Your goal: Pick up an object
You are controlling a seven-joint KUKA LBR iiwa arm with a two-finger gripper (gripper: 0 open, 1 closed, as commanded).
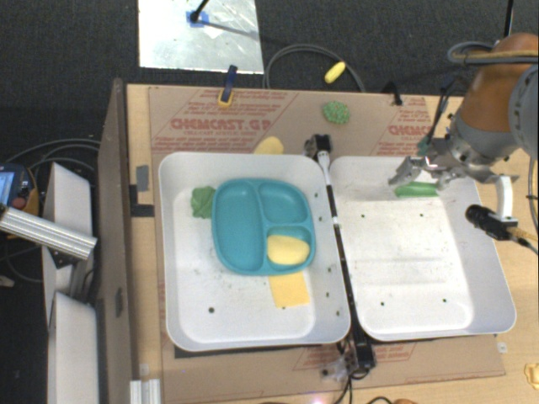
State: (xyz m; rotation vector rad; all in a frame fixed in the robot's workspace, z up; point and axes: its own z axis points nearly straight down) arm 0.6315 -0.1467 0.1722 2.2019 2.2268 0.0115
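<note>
Nearest on the table point(135, 251), the left bin point(181, 310) holds a flat yellow square point(290, 291) just below a teal divided tray point(244, 225). A yellow lump point(287, 249) sits in the tray's lower right compartment. A green leafy piece point(202, 201) touches the tray's left edge. The right bin point(421, 268) holds a green bean-like piece point(416, 189) at its far edge. The hand point(418, 172) hangs just above it, fingers spread, gripping nothing visible. Farther back: a green bumpy object point(337, 112) on cardboard.

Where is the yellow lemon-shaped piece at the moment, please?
The yellow piece lies in the lower right compartment of the teal divided plate in the left bin, just above a flat yellow slice.
</note>
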